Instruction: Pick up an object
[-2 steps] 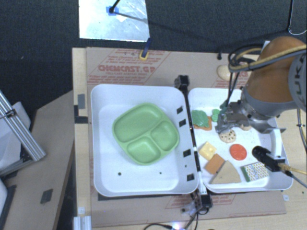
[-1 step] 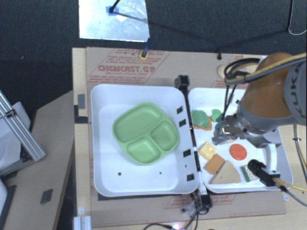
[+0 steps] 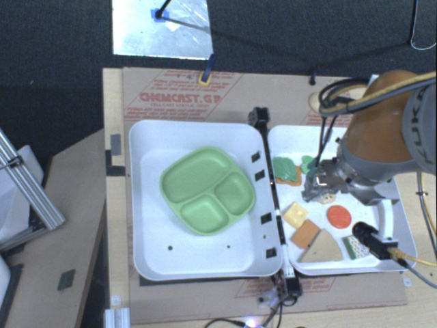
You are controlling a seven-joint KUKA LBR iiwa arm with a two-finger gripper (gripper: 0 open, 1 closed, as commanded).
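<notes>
My gripper (image 3: 313, 188) is low inside the right bin (image 3: 403, 232), near its middle. Just left of it lies a green and orange toy food piece (image 3: 287, 170). A small pale biscuit-like piece (image 3: 328, 198) sits right beside the gripper's tip. Below it lie a yellow cube (image 3: 295, 214), an orange block (image 3: 305, 234), a tan wedge (image 3: 323, 249) and a red disc (image 3: 339, 216). I see nothing clearly between the gripper's tips.
The left bin (image 3: 153, 251) holds a green divided plate (image 3: 207, 190). A small green piece (image 3: 308, 161) lies at the back of the right bin, and a green striped piece (image 3: 354, 248) lies near its front. The black divider (image 3: 268, 183) separates the bins.
</notes>
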